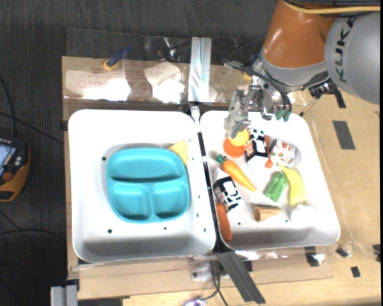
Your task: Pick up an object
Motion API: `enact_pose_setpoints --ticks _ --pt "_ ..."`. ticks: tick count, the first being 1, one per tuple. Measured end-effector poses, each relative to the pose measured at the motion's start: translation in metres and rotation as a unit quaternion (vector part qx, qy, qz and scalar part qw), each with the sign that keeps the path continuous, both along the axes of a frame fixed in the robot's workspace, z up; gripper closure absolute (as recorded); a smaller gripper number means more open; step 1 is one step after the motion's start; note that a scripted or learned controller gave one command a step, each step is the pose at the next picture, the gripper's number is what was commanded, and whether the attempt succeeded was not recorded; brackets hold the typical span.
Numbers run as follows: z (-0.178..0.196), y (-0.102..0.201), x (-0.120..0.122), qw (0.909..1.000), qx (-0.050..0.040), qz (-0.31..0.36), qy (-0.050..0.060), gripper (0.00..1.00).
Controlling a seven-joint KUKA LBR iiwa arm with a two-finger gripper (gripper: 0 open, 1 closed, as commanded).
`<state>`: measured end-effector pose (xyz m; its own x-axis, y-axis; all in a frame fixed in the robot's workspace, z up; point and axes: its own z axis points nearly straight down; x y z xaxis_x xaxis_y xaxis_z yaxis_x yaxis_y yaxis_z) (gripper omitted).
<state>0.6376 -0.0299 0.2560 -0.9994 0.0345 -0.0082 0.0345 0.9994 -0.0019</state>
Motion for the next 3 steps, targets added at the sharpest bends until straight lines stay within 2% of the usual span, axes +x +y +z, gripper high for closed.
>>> enact_pose_setpoints --ticks 1,2,3 --pt "0.017 0.002 -0.096 0.9994 0.0015 -0.034 0.004 1.0" --pt "0.026 -0.002 -0.038 0.9841 0.0009 -0.178 0.003 1.0" --pt "0.004 0.013 -0.092 0.99 0.0008 -0.141 0.004 1.0"
